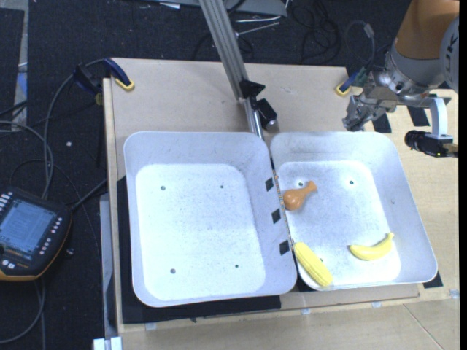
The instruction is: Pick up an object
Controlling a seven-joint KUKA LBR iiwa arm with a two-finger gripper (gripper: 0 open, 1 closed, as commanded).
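Here, nearest the camera, the front edge of the desk (219,316) carries 2 shallow white bins side by side. The left bin (139,159) has a speckled floor with 4 small dark holes. The right bin (408,195) holds 3 objects. A corn cob (312,264), yellow, lies at the bin's front left corner, against the sloped wall next to the divide between the bins. A banana (373,248), also yellow, lies near the front right of the floor, curved, well apart from the corn cob. An orange-brown toy drumstick (298,195) rests farther back on the left side of the floor, close to the wall beside the left bin, with its thin end pointing toward the back right.

Beyond the bins, a metal pole (228,42) rises at a slant from a black clamp at the joint between the 2 bins. Yellow-tipped clamps (120,79) sit at the back corners of the desk.

At the far right, the arm (430,28) hangs above the back right corner of the right bin, with the gripper (363,115) just over the bin's rear rim, well apart from all 3 objects. Whether it is open or closed cannot be told; nothing is visibly held. A handheld control pad (25,232) lies on the dark floor to the left of the desk.
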